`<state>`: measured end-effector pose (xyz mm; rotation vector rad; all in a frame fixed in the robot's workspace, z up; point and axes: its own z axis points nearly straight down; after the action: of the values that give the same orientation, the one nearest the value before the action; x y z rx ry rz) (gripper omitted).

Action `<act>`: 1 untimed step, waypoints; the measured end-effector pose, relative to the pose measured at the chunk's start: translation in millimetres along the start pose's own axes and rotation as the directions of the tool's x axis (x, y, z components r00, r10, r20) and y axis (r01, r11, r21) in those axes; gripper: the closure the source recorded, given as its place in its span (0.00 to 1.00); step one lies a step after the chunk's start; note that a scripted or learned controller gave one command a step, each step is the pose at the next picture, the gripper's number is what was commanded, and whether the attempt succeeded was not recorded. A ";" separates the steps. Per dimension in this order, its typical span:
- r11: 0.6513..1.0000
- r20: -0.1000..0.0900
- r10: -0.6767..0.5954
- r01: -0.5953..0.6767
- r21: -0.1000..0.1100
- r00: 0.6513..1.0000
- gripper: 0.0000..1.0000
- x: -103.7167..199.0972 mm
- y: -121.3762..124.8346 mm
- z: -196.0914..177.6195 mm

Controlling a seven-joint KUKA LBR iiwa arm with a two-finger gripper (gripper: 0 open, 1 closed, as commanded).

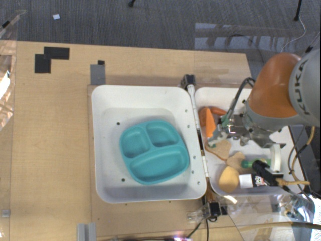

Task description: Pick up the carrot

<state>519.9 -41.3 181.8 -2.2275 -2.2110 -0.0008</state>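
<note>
I see the arm (281, 92) reaching in over the right bin (200, 97), its grey body and orange band covering most of that bin's far right part. The jaws (224, 130) sit low at the bin's left side, just right of the carrot (206, 121); metal and wiring crowd the tip, so I cannot tell how far the jaws stand apart or whether anything sits between them. The carrot lies in the right bin near its far left corner, close along the wall shared with the left bin, its long axis running roughly from far edge to near edge. A second orange piece (216, 110) shows just beyond it, partly under the wrist. Nearer the bin's middle I see a tan bread-like slice (219, 149) just below the jaws, and another tan piece (235, 159) beside it. A yellow rounded item (228, 179) sits close to the near edge of the bin, with a dark bottle-like thing (262, 177) lying to its right and a small green piece (247, 162) just above that. The left bin (100, 149) holds a teal divided plate (153, 151), flat, about centred, turned at a slight angle. Both bins rest side by side on the wooden surface (50, 144), right of its middle.
</note>
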 end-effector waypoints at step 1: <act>0.995 -0.003 0.101 -0.101 -0.017 0.995 0.00 -45.1 41.4 67.3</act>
<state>560.8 -86.6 114.3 -2.3443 -2.1024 -0.0225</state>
